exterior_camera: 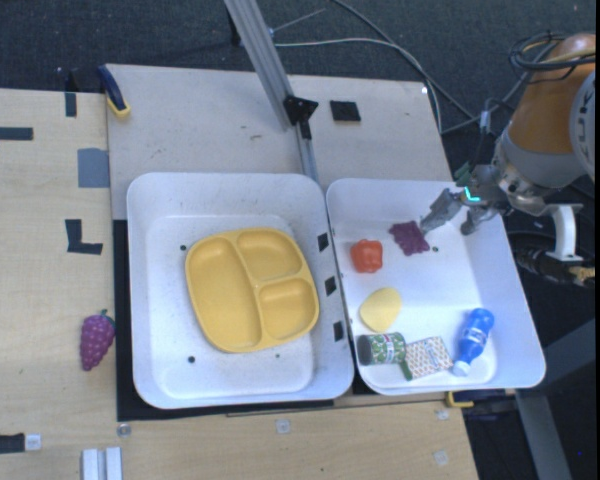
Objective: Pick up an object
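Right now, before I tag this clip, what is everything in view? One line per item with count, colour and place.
divided plate: 1, yellow, three compartments, in the left bin
left bin: 1, white, on the bench
right bin: 1, white, beside the left bin
purple toy: 1, purple, upper part of the right bin, just below the gripper
red toy: 1, red-orange, left side of the right bin
lemon-like toy: 1, pale yellow, middle of the right bin
can: 1, green and white, lying at the right bin's front edge
packet: 1, patterned, beside the can
bottle: 1, blue, front right of the right bin
grape bunch: 1, purple, on the bench left of the bins
arm: 1, grey and orange, at the right
gripper: 1, over the right bin's upper edge
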Controlling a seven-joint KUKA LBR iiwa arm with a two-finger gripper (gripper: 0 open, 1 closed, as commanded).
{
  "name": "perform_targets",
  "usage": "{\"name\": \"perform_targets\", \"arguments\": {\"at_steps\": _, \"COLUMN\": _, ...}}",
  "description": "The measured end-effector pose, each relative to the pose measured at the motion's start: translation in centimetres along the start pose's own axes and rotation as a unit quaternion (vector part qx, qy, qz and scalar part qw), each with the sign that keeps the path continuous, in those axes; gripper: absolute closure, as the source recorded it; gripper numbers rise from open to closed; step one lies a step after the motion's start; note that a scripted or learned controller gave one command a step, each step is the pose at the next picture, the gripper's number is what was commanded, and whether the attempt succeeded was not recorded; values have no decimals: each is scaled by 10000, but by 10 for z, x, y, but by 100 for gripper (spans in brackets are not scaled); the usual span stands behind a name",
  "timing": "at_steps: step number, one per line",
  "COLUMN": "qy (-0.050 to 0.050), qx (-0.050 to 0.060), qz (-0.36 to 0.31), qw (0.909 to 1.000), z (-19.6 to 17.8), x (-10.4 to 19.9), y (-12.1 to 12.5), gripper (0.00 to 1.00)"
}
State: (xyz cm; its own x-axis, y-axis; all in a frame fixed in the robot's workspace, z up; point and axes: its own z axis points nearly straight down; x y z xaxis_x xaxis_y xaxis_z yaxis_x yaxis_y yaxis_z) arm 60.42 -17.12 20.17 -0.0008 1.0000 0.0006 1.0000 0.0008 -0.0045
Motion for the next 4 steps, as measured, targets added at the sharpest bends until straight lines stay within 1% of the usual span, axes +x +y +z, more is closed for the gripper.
{"name": "perform_targets", "arguments": {"at_steps": 1, "qy": -4, "qx": -17, "qz": -3, "qw": 10000, "z": -1, "x": 0, "y": 1, "gripper": 0}}
{"name": "perform_targets", "arguments": {"at_steps": 2, "qy": -6, "qx": 3, "qz": -2, "qw": 10000, "z": 43, "x": -1, "y": 4, "gripper": 0}}
{"name": "perform_targets", "arguments": {"at_steps": 3, "qy": -7, "qx": 6, "qz": 2, "qw": 10000, "z": 90, "x": -6, "y": -1, "gripper": 0}}
{"name": "perform_targets", "arguments": {"at_steps": 4, "qy": -16, "qx": -25, "qz": -4, "qw": 10000, "z": 117, "x": -6, "y": 0, "gripper": 0}}
